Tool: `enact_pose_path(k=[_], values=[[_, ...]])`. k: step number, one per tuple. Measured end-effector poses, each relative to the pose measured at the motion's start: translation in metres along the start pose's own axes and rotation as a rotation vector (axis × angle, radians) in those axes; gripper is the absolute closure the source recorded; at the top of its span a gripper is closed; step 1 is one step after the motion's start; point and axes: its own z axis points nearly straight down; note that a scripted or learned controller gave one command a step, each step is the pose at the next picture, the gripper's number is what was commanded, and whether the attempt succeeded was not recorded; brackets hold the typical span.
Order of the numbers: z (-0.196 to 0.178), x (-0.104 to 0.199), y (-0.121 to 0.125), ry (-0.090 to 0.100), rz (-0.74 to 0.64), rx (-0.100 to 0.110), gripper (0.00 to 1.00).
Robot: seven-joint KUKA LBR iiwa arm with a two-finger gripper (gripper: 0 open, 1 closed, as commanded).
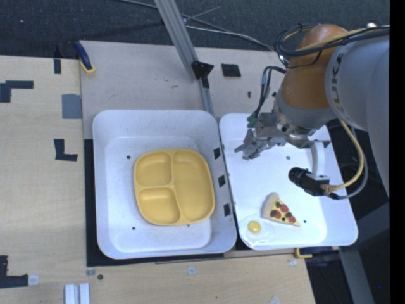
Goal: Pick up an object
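Observation:
In the right bin [335, 233] a toy pizza slice [280, 210] lies near the front, and a small yellow round piece [254, 227] sits by the bin's front left corner. My gripper [252, 147] hangs over the back left part of the right bin, well behind the pizza slice, and nothing shows between its fingers. A yellow divided plate [174, 186] rests in the middle of the left bin [114, 170].
The grey arm with its orange band [313, 68] covers the back right of the right bin. A black cylindrical part with a cable [308, 181] hangs just behind the pizza slice. A slanted metal pole [180, 37] stands behind the bins.

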Motion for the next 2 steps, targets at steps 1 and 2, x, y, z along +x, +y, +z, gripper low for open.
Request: enact_pose_path(k=[1,2], values=[[-0.005,0.059,-0.003,0.0,-0.002,0.0,1.0],[0.008,0.107,0.0,-0.002,0.001,0.001,1.0]])
